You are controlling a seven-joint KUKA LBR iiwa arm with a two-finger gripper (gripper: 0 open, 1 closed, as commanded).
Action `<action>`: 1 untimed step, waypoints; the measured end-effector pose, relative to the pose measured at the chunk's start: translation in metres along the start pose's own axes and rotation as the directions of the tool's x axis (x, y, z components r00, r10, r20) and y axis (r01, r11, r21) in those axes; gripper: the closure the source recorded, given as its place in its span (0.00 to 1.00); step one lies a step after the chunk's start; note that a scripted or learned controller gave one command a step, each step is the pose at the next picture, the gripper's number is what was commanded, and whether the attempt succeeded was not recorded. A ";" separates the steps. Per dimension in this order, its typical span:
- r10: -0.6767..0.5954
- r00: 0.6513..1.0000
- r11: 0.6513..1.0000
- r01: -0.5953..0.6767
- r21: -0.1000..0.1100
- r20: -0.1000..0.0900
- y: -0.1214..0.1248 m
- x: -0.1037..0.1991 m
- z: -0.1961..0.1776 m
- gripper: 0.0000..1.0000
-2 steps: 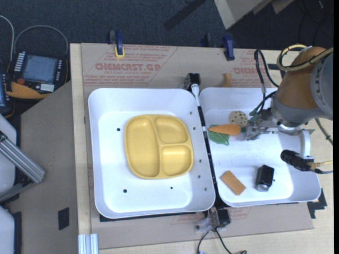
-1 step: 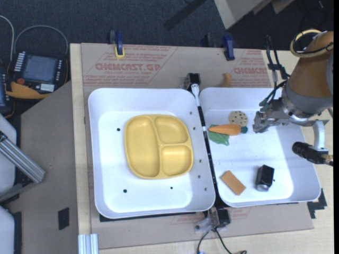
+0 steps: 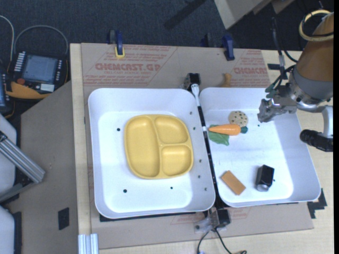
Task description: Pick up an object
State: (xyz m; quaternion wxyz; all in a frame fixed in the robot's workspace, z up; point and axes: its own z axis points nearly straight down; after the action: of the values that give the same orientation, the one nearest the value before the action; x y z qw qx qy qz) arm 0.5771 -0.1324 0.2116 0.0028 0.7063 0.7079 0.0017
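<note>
Two white bins sit side by side on the worktop point(image 3: 79, 142), which is covered by a cardboard sheet held by blue clamps at the far edge, likely so nothing slides. The left bin point(image 3: 106, 189) holds a yellow divided tray point(image 3: 158, 145), flat and centred, apart from everything else.

The right bin point(image 3: 296, 189) carries the pick candidates. A toy carrot point(image 3: 226, 129) lies on its side at the bin's far left, with a green leafy piece point(image 3: 218, 137) touching it on the near side. A speckled cookie point(image 3: 238, 117) sits just beyond the carrot. A tan wafer-like block point(image 3: 232, 182) lies near the bin's near edge, and a small black object point(image 3: 265, 177) stands just right of it. The items are spread loosely, which gives room around most of them; the carrot, leaf and cookie cluster is the tight spot.

The gripper point(image 3: 267, 112) comes in from the right over the far part of the right bin, right of the cookie and carrot and apart from both. It is too small and blurred to read: cannot tell whether the jaws are open or closed. Nothing is visibly between them.

Judgement: the pick is not yet done, and all objects rest on the bin floor. The nearest targets look like the cookie or carrot. The risk is nudging the neighbours in that cluster.
</note>
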 end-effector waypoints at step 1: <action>0.001 1.000 1.000 -0.001 0.000 0.000 0.002 0.000 -0.045 1.00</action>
State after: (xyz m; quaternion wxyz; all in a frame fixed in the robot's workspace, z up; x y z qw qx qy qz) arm 0.5784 -0.1325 0.2564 0.0031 0.7066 0.7076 0.0017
